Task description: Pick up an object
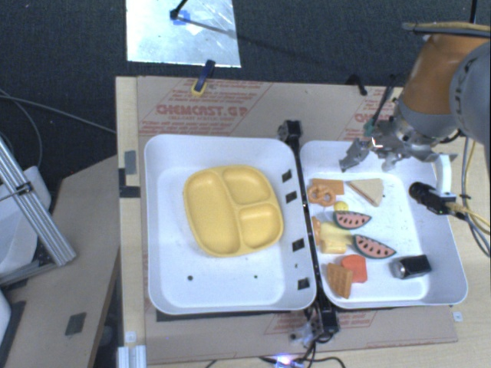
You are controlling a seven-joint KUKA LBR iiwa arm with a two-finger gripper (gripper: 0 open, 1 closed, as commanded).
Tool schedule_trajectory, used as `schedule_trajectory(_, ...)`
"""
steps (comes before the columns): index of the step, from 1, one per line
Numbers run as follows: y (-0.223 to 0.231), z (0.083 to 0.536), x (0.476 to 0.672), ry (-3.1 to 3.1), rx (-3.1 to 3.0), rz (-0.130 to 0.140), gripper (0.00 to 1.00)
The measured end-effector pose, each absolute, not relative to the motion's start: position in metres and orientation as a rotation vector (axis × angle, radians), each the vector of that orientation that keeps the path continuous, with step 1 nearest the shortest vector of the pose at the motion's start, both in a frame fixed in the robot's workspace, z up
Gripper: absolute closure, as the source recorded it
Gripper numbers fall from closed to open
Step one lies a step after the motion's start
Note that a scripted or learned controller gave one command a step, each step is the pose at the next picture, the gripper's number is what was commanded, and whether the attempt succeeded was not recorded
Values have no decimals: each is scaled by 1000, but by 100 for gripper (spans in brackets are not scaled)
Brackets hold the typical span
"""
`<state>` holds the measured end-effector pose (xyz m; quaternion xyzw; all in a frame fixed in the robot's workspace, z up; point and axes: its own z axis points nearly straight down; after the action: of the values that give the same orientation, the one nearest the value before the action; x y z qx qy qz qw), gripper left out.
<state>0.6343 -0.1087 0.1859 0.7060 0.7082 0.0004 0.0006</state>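
Arm (449,67) is hung over the right bin's (441,286) far side; nothing is held.
Yellow tray (232,209) is sat in the left bin (165,228). Food toys are clustered at the right bin's left: two melon slices (374,246), long axes running left-right, bread wedge (367,190) tip pointing left. Gripper (374,153) is just above the wedge; finger gap cannot be told.

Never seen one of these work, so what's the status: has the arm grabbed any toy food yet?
Gripper over right bin, far end, nothing in it. Bread slice and pretzel just below. Yellow tray in left bin, untouched.
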Motion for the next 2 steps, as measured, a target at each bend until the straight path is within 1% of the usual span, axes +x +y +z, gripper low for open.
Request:
schedule_trajectory(1, -95, 85, 610, 2223, 2222, 1, 0)
schedule_trajectory(2, -89, 84, 549, 2225, 2224, -3, 0)
